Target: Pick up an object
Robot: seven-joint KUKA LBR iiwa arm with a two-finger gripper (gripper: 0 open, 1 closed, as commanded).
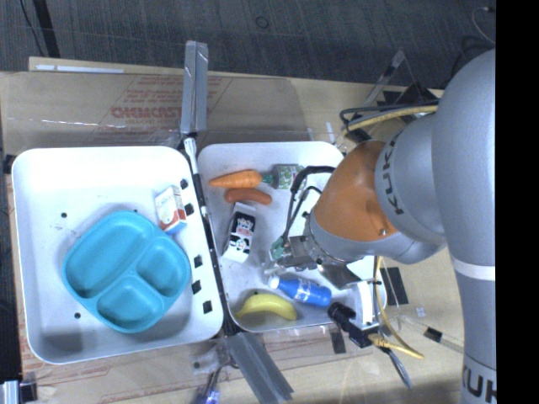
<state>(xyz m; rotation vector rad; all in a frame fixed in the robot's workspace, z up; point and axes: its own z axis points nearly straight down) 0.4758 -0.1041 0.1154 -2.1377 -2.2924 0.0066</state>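
Your right white bin (pixel 253 151) holds an orange carrot (pixel 235 178), yellow banana (pixel 268 306) and blue bottle (pixel 305 292); the gripper (pixel 285 255) seems low, its grip unreadable.

Camera view: single fixed camera, mounted above the bench (pixel 101 99), looking down at a slant. Far edge of the bench lies toward the top of frame, near edge toward the bottom. Coverage: left bin (pixel 50 192) and right bin (pixel 253 154) both in full, side by side at mid-frame. The arm (pixel 421 183) enters from the right, close under the lens, large, overlapping the right bin's right side. Middle distance overall.
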